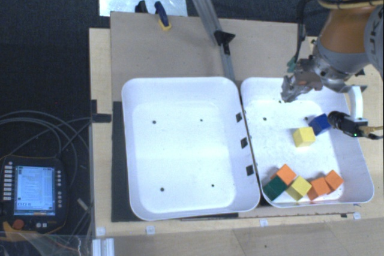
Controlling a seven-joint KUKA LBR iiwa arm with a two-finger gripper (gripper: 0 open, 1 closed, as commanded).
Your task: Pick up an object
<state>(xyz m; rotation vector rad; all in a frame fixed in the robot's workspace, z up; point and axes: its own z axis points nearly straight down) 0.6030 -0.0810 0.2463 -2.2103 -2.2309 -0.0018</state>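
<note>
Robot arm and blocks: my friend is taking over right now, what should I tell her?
Gripper: hovering over the upper part of the right bin, nothing seen between its fingers.
Blocks, all in the right bin: blue block and yellow block lie nearest the gripper. Along the near wall sit an orange block, green block, second yellow block and two more orange blocks.
Done: nothing picked up yet.
Left: go down, grab one block, lift it.

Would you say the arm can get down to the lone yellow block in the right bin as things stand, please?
Probably yes. The yellow block lies apart from the others on the right bin floor, with only the blue block close by, and the gripper hovers just up-left of it.
</note>
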